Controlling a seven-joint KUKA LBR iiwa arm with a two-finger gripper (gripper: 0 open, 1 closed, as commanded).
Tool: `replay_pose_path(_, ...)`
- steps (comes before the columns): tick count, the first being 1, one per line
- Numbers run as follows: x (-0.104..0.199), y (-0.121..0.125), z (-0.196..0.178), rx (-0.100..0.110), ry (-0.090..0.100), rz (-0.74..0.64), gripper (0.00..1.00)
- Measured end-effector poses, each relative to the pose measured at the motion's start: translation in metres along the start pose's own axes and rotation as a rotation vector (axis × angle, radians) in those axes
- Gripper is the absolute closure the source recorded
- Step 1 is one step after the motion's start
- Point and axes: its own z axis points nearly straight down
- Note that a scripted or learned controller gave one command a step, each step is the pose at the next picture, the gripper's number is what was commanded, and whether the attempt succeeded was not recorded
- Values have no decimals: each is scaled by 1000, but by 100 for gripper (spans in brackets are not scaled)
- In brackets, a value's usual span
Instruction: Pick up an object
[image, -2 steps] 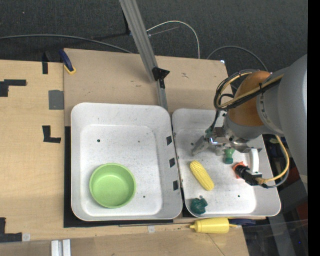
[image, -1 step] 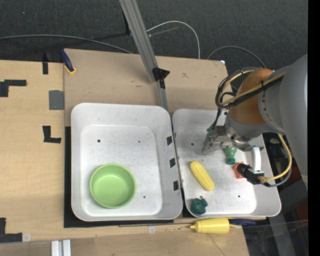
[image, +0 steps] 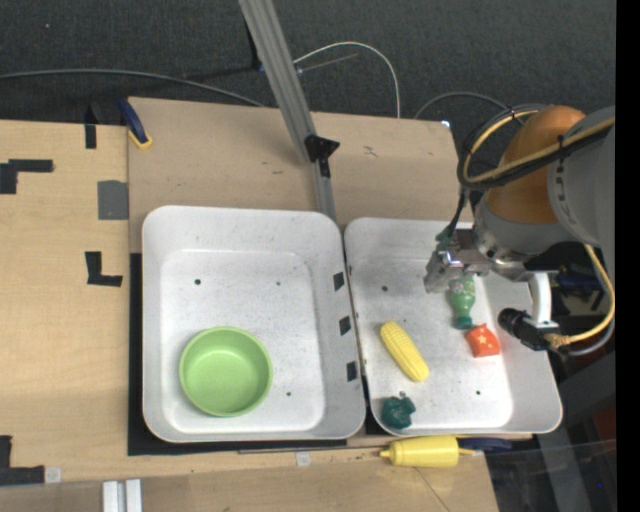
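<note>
Currently I'm hovering the two-finger gripper (image: 447, 272) over the small green plastic bottle-shaped toy (image: 461, 304); finger state unclear, needing descent next.

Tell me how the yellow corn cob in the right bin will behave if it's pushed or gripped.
The corn cob looks rounded and elongated, lying flat on the right bin's floor, so a sideways push would probably roll it. Its tapered shape suggests it would curve rather than roll straight. It looks like a moulded toy, so likely stiff and light, though its smooth, bumpy surface might slip in a grip.

Open floor between corn (image: 404, 351) and bin wall (image: 352, 300).
</note>
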Motion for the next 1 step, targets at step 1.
replay_pose_path(1,2,0,-63,-1,0,-1,100)
